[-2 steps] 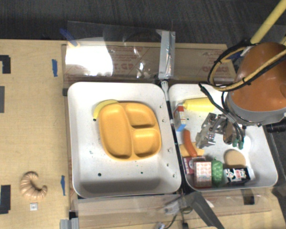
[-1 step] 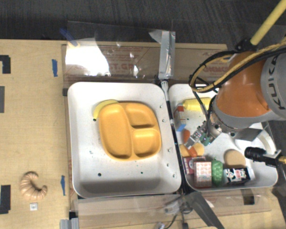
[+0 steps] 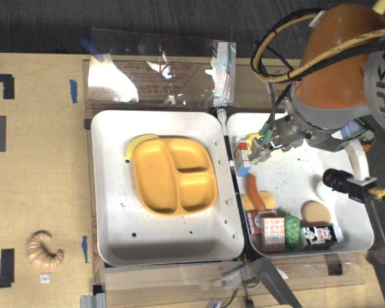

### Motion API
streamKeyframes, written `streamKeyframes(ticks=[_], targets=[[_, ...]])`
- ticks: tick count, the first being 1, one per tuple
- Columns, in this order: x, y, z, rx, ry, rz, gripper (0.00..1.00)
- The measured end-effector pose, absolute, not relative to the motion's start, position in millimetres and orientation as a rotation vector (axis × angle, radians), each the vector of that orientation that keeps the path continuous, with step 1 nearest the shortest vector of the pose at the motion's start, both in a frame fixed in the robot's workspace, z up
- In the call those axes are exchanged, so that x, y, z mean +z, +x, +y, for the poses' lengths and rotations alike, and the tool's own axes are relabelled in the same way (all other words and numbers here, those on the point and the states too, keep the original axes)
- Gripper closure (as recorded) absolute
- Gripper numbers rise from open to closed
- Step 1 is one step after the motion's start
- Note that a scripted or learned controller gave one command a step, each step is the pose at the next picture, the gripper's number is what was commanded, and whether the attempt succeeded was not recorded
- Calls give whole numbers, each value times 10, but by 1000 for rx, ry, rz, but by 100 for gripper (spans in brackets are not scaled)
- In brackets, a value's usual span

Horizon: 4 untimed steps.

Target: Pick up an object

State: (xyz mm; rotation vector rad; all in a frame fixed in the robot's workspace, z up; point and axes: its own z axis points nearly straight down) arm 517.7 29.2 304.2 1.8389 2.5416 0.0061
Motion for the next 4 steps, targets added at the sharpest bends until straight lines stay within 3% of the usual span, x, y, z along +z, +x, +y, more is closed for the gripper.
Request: streamKeyframes(ticks=[1, 2, 3, 4], targets=[[1811, 4774, -92, -9, 1691, 2655, 100], [3055, 4970, 148, 4, 1248, 2878, 100], [1828, 4838, -299, -1, 668, 3073, 100], [1841, 4798, 198, 1, 1743, 2613, 100]])
